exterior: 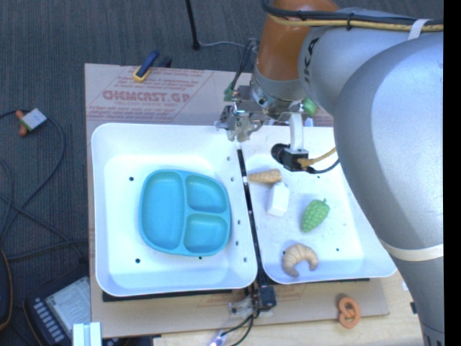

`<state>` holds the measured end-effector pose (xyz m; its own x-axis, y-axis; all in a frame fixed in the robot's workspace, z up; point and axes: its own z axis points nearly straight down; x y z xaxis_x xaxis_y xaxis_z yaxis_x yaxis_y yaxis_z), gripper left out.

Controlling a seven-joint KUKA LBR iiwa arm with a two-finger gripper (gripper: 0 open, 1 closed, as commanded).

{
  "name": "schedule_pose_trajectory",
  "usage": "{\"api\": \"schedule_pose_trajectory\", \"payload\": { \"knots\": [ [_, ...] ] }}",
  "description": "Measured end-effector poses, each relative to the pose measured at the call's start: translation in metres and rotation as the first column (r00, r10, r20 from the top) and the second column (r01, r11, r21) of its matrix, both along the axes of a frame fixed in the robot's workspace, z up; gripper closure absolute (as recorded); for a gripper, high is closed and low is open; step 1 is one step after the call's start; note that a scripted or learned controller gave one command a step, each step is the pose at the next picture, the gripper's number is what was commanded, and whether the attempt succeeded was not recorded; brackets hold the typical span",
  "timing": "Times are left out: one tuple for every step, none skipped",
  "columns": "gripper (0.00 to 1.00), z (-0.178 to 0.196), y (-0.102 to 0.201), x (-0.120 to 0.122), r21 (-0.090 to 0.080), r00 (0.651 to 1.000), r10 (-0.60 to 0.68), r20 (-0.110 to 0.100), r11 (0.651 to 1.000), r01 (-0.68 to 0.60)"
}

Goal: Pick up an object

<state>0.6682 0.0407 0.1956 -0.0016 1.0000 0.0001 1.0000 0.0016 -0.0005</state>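
Blue divided plate (pixel 185 213) lies in left bin (pixel 115 157). Right bin (pixel 353 254) holds four items: cone-shaped pastry (pixel 264 177), long axis roughly left-right, narrow tip pointing right; white block (pixel 278 200) just below it; green berry-like piece (pixel 314 215); croissant (pixel 299 258) near front wall, curved ends down. Gripper (pixel 240 126) hovers over the bins' back rims; finger spread cannot be told, nothing visibly held.

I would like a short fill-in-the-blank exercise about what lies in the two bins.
1. The blue divided plate lies in the ____ bin.
2. The plate has ____ compartments.
3. The green fruit lies in the ____ bin.
4. The croissant lies nearer the ____ edge of its bin.

Missing words: left; three; right; front
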Motion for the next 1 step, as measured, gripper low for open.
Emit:
{"api": "schedule_pose_trajectory", "payload": {
  "knots": [
    [1.0, -0.0115, -0.0165, -0.0002, -0.003, 1.0, -0.002, -0.001, 1.0, 0.002]
  ]
}}
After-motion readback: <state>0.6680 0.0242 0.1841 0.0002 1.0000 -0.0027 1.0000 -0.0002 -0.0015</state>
